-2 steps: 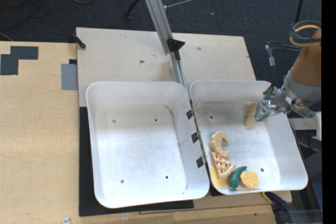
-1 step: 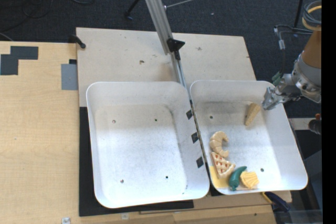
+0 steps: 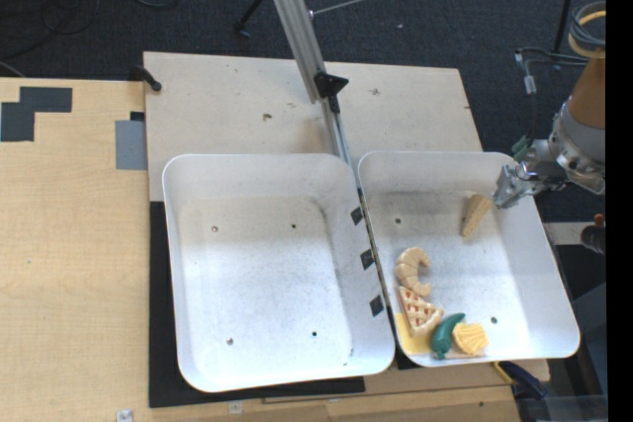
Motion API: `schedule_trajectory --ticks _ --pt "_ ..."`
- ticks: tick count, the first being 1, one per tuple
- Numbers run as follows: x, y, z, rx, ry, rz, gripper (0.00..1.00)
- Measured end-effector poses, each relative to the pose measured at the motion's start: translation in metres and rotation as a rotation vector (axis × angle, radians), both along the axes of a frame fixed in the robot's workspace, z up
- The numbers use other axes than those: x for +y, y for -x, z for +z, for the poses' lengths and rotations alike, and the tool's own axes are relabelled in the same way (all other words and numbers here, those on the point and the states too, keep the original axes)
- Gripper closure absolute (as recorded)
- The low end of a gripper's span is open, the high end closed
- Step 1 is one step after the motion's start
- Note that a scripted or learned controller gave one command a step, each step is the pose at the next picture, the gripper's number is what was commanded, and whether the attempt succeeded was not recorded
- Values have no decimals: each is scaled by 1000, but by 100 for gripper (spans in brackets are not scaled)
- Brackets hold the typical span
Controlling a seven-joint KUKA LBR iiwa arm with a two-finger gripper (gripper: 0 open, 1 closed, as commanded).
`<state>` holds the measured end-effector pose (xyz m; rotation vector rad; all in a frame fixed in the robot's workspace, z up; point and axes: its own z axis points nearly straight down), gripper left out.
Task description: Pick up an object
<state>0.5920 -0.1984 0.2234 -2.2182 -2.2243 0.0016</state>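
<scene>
Nearest the camera, at the front edge of the right bin, lie a yellow ridged piece and, touching its left side, a green pepper-shaped toy. Just behind them, against the bin's left wall, a red-and-cream waffle wedge touches a tan croissant-shaped toy. Well apart from this cluster, near the back right of the same bin, a beige cone-shaped piece lies tilted on the floor. Gripper hangs over the right rim of that bin, just beside the beige piece but not touching it; nothing shows between its fingers, and whether they are apart or together I cannot tell. Left bin sits alongside on the pale worktop. A grey aluminium rail slants up from the seam between the bins.
</scene>
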Motion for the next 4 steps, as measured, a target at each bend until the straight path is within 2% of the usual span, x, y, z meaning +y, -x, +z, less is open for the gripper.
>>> schedule_trajectory --ticks 1,3,4 --pt "50 -4 10 1 -3 1 100" --pt "146 -31 13 0 -2 1 100" --pt "204 -38 20 0 -3 3 100"
